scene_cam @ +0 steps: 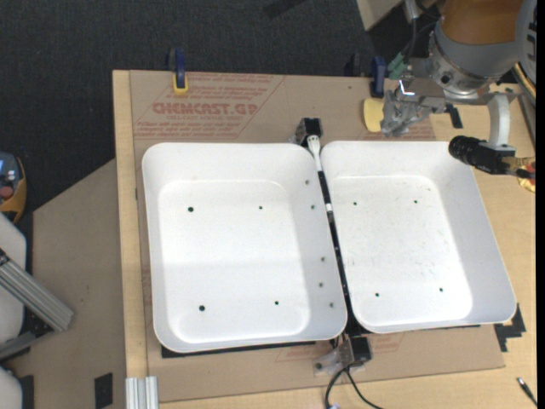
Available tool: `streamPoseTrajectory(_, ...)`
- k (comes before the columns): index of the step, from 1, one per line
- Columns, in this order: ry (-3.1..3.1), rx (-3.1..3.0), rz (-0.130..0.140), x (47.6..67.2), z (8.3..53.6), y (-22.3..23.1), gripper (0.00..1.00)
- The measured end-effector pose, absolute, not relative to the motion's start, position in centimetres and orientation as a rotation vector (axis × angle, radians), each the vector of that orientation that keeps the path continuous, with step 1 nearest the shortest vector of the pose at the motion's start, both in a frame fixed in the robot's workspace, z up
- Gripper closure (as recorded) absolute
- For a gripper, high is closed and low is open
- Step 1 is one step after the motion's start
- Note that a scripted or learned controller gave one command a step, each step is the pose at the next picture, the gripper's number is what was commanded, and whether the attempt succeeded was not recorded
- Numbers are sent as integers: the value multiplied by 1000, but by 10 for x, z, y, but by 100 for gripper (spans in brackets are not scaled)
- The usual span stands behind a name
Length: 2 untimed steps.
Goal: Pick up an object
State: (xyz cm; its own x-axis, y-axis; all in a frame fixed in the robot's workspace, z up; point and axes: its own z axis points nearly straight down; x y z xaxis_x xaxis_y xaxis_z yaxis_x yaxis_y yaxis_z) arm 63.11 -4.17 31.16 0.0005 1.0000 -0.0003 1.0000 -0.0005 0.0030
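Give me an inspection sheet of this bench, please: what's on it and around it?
Surface: cardboard-covered bench bearing left bin and right bin, side by side.
Job's things: pale yellow object on the cardboard beyond the right bin.
Clutter: two clamps at the far edge.
Grippers: gripper beside the yellow object; jaws' state unclear.
Cables: black cable between the bins.
Surroundings: dark floor; metal rail at left.
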Motion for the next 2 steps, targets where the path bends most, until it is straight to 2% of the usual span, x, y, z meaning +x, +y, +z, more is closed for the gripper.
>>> streamPoseTrajectory(1, 2222, 2223, -1, 602, 330, -57, 100)
streamPoseTrajectory(2, 2218, 2220, 3, 599, 341, -74, 100)
